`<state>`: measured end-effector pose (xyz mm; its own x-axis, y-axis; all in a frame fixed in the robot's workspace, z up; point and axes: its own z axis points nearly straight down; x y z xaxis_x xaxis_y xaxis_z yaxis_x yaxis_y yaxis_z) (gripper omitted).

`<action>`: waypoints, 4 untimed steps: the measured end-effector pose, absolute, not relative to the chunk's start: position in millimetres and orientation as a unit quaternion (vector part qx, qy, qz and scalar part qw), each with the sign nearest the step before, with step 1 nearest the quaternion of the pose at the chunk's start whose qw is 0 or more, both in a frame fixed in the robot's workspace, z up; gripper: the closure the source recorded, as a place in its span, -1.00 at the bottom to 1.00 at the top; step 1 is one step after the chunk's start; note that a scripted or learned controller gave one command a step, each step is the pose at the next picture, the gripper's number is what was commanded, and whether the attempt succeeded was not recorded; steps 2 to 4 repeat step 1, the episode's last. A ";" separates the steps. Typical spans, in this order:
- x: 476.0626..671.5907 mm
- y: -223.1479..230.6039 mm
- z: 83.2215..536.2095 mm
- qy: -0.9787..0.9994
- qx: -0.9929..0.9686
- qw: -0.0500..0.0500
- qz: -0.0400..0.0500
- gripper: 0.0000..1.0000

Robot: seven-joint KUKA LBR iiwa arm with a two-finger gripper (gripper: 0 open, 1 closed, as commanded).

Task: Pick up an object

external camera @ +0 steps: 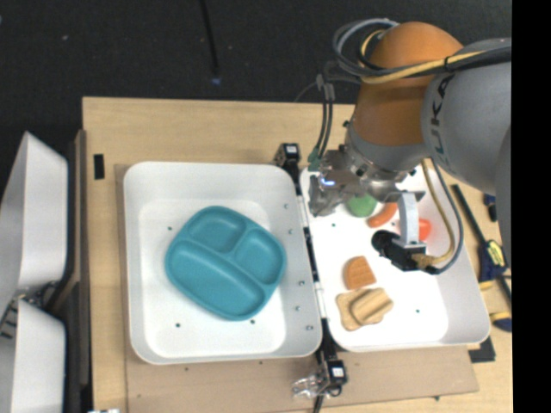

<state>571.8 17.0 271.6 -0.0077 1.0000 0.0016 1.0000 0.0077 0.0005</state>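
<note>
While the gripper (331, 198) hangs low at the right bin's (448, 317) ten o'clock corner, whether it has closed on anything I cannot tell, so the pick looks unfinished. Matte tan bread pieces (363, 305) lie at six o'clock; a smooth teal compartment plate (225, 261) fills the left bin (146, 317).

Two bins side by side on a bench (103, 127): left bin (138, 256), right bin (456, 317). In the left bin, a divided plate (225, 261), roughly central. In the right bin, toward the near edge, a bread-like piece (364, 307); just behind it, a smaller toast-like piece (360, 272). Farther back, a round item (361, 204), partly hidden under the arm; beside it to the right, a carrot-like piece (382, 216). Above the far part of the right bin, the arm (405, 84), reaching in from the right.
</note>
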 end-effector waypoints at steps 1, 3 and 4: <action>555.3 65.1 252.1 -0.709 -0.705 0.000 0.000 1.00; 555.3 65.1 252.1 -0.709 -0.705 0.000 0.000 1.00; 555.3 65.1 252.1 -0.709 -0.705 0.000 0.000 1.00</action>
